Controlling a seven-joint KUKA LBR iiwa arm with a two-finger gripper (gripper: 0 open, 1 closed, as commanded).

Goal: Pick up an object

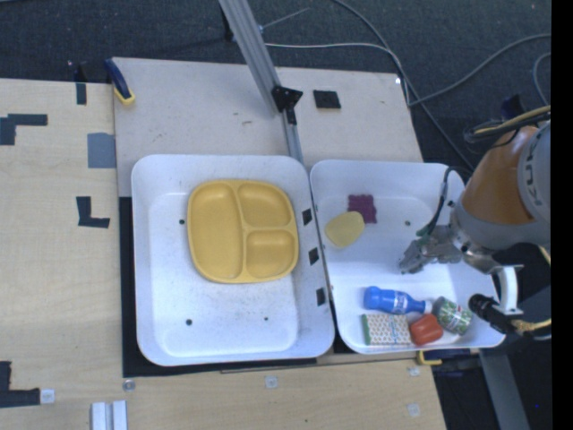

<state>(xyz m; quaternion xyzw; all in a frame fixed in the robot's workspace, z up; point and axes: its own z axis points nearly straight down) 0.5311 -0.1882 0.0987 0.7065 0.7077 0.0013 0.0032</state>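
The right bin (pixel 394 176) holds a pale yellow rounded object (pixel 345 229), a small maroon block (pixel 362 207), a blue bottle (pixel 392 300) lying on its side, a patterned green and white packet (pixel 386 330), a red object (pixel 426 330) and a small green can (pixel 454 316). My gripper (pixel 417 257) hangs low over the right half of this bin, above the blue bottle and right of the yellow object. Nothing shows between its fingers.
The left bin (pixel 161 330) carries a yellow divided plate (pixel 243 230). A metal pole (pixel 255 43) slants over the bench behind the bins. The grey and orange arm (pixel 506 191) covers the right bin's right wall. Cables lie on the dark floor behind.
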